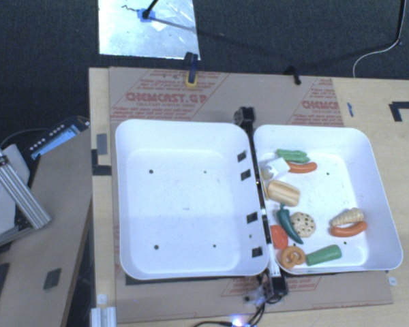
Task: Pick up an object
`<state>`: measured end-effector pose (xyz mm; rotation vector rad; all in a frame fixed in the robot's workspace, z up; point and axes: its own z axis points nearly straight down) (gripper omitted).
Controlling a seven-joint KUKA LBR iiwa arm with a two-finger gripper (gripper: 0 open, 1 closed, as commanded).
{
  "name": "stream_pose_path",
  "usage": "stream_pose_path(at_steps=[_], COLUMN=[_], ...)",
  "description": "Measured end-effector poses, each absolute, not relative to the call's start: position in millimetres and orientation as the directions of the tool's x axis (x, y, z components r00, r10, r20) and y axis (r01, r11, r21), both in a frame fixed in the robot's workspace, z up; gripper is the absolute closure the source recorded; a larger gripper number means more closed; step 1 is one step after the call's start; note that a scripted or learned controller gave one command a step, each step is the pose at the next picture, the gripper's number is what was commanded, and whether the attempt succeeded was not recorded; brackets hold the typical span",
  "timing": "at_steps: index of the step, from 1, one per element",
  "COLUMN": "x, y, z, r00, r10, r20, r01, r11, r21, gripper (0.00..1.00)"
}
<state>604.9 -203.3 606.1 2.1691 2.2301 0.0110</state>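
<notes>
Two white bins sit side by side on the surface (368, 94), as I see them from my remote station. I cannot tell the end effector's state from here.

The pickable things all lie in the right bin (378, 182), mostly along its left and near sides. A green pod (292, 155) and an orange sausage (301, 167) lie together near the far wall. A tan roll (283, 193) rests just below them, close to the divider. Nearer the camera, a dark green pepper (288, 225) touches a speckled cookie (302, 223), with a red piece (279, 236) beside them. A pretzel (291, 255) and a green cucumber (323, 254) lie by the near wall. A pale pastry (347, 217) sits on a second orange sausage (347, 229) toward the right.

The left bin (184, 131) shows four small dark dots on its floor. Black clips (245, 175) run down the seam between the bins.

Both bins rest on a cardboard sheet (163, 94) printed in red. A yellow and blue clamp (191, 70) grips its far edge. Beyond lies dark carpet (293, 12), a foil sheet (148, 19) and a white cable (378, 46). A metal frame (13, 182) stands at left.
</notes>
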Motion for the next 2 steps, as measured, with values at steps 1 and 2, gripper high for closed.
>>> stream_pose_path(at_steps=[1, 2], x=[604.9, 605.2], y=[-203, -203], z=[606, 618], r00=[-0.028, -0.031], r10=[0.999, 0.999], r20=[-0.017, -0.02], r01=[0.999, 0.999], r11=[0.028, 0.032], r21=[0.025, 0.029], gripper=[0.0, 1.0])
